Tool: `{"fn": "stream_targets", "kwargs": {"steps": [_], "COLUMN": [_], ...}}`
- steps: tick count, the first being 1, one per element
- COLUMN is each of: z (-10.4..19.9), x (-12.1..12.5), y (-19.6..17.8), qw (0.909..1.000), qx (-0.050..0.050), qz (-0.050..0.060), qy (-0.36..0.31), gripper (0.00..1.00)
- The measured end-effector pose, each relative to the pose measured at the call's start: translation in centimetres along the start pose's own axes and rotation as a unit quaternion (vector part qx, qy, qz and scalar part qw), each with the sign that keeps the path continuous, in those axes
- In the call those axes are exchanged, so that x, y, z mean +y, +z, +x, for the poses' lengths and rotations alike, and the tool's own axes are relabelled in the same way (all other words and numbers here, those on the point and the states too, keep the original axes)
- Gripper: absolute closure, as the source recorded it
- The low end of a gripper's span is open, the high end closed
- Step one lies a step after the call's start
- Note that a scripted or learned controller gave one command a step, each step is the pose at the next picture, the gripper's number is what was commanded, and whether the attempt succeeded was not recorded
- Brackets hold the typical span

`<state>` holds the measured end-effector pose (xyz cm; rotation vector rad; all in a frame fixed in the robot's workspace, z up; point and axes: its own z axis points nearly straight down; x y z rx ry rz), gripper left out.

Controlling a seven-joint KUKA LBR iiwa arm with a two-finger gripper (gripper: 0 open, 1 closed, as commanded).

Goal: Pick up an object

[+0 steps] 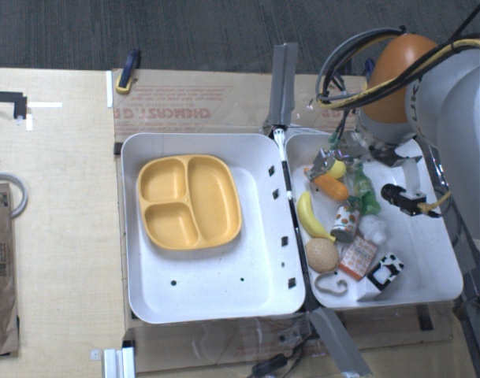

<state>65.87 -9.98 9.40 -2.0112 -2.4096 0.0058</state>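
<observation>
A yellow divided plate (190, 201) lies in the white left bin (145, 290). The white right bin (429, 278) holds a yellow banana (310, 217), an orange carrot (331, 186) and a black-and-white patched toy (385, 272).

From my seat, the left shallow white bin (145, 290) gives me the most room: its floor from three round to seven o'clock lies bare, while a yellow three-compartment plastic plate (189, 201) fills the ten o'clock part. The right white bin (429, 286) is crowded. A yellow banana (309, 215), a tan round ball (321, 253), an orange carrot-shaped toy (331, 186) and a black-and-white block (385, 271) clutter its nine to six o'clock side; the grey arm (452, 109) overhangs twelve.
</observation>
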Motion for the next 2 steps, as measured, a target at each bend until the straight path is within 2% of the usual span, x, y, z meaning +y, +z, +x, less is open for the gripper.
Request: {"fn": "stream_targets", "kwargs": {"steps": [1, 2], "z": [-0.1, 2.5], "x": [0.0, -6.7], "y": [-0.7, -9.3], "qw": [1.0, 0.9963], "qx": [0.0, 0.0], "qz": [0.002, 0.001], "qy": [0.0, -0.086], "gripper": [1.0, 1.0]}}
